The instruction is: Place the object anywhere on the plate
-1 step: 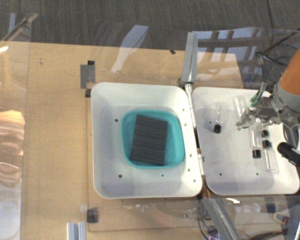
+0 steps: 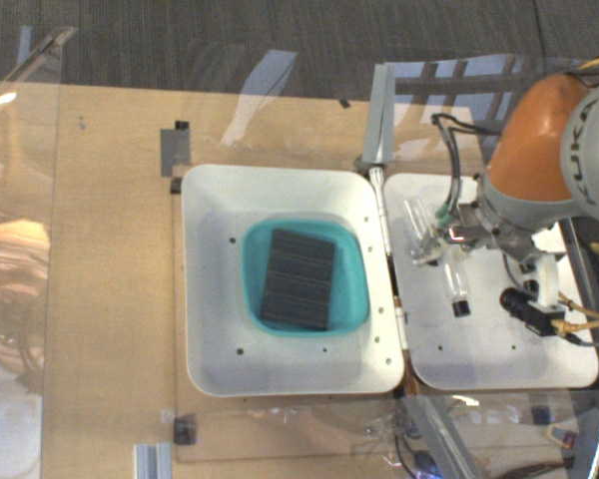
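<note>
Down on the counter (image 2: 100,267) sit two white bins side by side; the left bin (image 2: 210,347) carries a teal plate (image 2: 354,287), square with rounded corners, sitting roughly in the bin's middle; and there's the object (image 2: 299,278), a dark grey ribbed block, lying flat on the plate, a touch tilted, its long side running up and down the view; it sits inside the plate's rim, with teal showing on every side of it, more at the left and right than at top and bottom.

Over to the right bin (image 2: 499,367); the arm (image 2: 539,158) comes in from the right, grey with that orange band bulging above the wrist, hanging over the upper part of this bin; the tool (image 2: 444,267) points down toward the bin floor, well apart from the plate and the block; two pale, see-through fingers (image 2: 457,285) spread apart, one angled toward the bin's left wall, the other reaching lower with a small dark tip; the tool is open, nothing between its fingers; black cabling loops near the wrist.
</note>
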### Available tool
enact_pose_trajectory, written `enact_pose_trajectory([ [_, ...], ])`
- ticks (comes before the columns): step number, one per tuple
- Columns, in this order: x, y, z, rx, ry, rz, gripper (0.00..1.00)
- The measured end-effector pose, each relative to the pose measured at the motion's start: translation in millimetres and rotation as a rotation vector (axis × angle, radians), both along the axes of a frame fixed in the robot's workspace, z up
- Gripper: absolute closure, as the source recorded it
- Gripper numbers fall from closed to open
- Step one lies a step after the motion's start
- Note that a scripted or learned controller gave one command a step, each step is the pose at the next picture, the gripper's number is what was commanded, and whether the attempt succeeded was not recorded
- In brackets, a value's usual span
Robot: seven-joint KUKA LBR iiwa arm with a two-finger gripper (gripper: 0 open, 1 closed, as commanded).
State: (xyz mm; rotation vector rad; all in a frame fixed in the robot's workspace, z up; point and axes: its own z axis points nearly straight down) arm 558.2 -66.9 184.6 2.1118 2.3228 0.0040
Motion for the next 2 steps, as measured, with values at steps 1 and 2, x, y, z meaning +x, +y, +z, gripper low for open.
enact_pose_trajectory([
  [1,33.7,63.2,1.0,-0.001,-0.004,0.232,1.0],
  [2,33.8,63.0,1.3,-0.001,-0.004,0.231,0.0],
])
